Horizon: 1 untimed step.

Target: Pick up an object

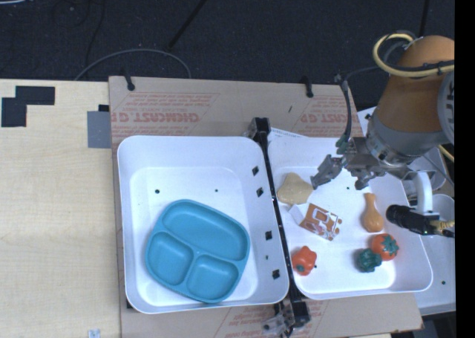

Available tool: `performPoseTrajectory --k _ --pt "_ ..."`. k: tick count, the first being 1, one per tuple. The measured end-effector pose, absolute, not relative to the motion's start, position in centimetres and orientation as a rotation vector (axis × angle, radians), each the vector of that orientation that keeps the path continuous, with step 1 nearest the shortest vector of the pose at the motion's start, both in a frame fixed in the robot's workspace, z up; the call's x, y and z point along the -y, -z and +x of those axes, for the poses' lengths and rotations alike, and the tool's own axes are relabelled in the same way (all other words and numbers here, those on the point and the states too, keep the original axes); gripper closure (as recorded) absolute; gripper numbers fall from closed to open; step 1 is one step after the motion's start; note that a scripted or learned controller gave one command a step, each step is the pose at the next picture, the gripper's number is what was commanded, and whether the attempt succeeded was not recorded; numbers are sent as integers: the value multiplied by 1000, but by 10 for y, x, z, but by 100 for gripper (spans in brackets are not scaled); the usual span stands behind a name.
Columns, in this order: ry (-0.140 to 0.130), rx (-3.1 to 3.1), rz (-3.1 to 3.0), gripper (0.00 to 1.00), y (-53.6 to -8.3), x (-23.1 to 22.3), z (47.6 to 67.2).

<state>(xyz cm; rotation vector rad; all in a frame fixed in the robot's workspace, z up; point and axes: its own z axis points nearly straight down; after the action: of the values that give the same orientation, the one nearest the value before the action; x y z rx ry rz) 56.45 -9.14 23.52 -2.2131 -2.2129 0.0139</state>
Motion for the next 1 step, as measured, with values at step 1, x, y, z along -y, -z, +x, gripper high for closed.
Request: performPoseTrajectory --k 1 --pt "-3 2220 -2218 0 -241 92 567"
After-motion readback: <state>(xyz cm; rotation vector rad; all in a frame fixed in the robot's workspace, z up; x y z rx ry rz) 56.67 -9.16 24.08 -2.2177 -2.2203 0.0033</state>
